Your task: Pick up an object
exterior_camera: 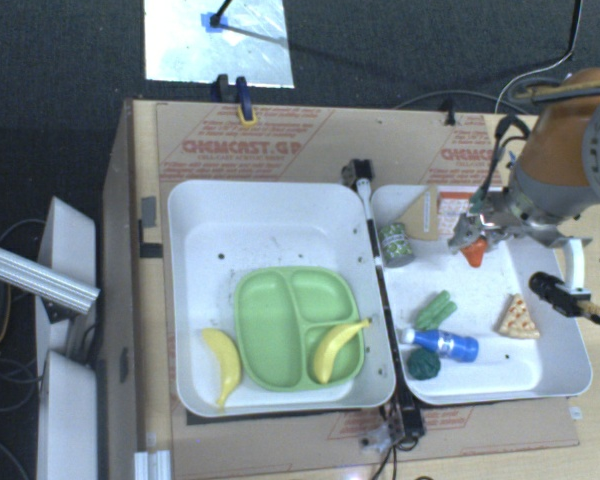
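Objects for picking lie in two white bins side by side at the middle of the frame. Going from the left, the left bin (190,218) holds a banana (223,365) near its lower left corner, lying just beside a green divided plate (280,318). A second banana (335,348) rests on the plate's lower right compartment, its tip reaching over the rim toward the divider between the bins.

In the right bin (560,368), a small green-labelled can (396,244) stands near the upper left corner. Lower down lie a green pod-shaped toy (435,310), a blue and white bottle (445,344) on its side, and a dark green lump (423,364) just below the bottle. A wedge of pizza-like toy food (518,317) sits toward the right.

At the upper right, the grey arm with its orange band reaches over the right bin. Its gripper (474,242) hangs above the bin's upper part, with a small orange-red object (474,255) showing at its fingertips; whether the fingers actually clasp it cannot be told.
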